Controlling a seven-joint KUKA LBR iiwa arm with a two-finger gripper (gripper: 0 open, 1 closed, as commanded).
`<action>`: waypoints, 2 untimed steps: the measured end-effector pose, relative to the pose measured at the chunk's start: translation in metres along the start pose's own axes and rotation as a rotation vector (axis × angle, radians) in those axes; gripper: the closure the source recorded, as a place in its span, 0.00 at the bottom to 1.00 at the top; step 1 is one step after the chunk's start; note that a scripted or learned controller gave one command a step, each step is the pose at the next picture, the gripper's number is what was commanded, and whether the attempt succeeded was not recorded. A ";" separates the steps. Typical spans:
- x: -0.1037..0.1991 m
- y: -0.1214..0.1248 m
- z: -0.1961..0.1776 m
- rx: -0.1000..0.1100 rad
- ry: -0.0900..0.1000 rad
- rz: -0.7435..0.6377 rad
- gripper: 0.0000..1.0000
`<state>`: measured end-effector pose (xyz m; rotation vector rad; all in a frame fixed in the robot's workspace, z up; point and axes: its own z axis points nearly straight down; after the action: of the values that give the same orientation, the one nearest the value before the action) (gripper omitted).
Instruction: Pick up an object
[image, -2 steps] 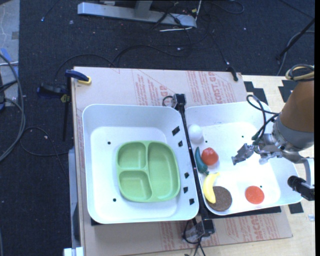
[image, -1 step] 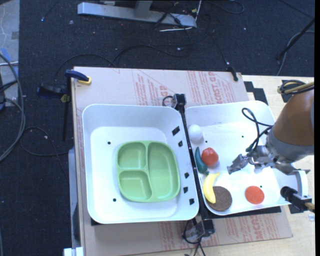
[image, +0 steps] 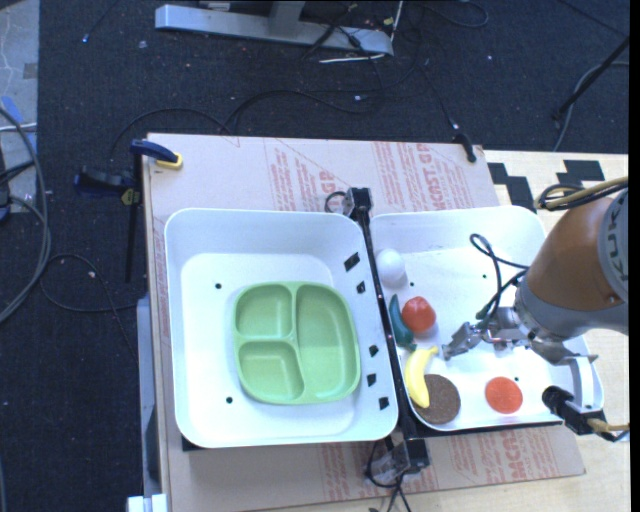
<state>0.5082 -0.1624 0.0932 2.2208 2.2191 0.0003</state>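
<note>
In the right bin (image: 450, 245) lie a white egg-shaped object (image: 389, 266), a red tomato-like ball (image: 419, 314) with a green piece (image: 400, 322) beside it, a yellow banana (image: 418, 374), a brown round cookie (image: 440, 397) and an orange-red disc (image: 504, 395). My gripper (image: 462, 341) hangs low over the bin floor, between the red ball and the orange disc, just above the brown cookie. Nothing shows between its fingers.
The left bin (image: 200, 260) holds a green divided plate (image: 296, 342). A black divider bar (image: 372, 290) runs between the bins. The arm's orange band (image: 585, 265) covers the right bin's right side. Cables trail over the bin there. Clamps sit at the bench's left back corner (image: 155, 152).
</note>
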 end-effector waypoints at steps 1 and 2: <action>-0.001 0.002 -0.014 -0.008 -0.003 0.001 1.00; 0.006 -0.001 -0.072 -0.003 0.000 -0.002 1.00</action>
<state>0.5075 -0.1563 0.1650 2.2175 2.2197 0.0042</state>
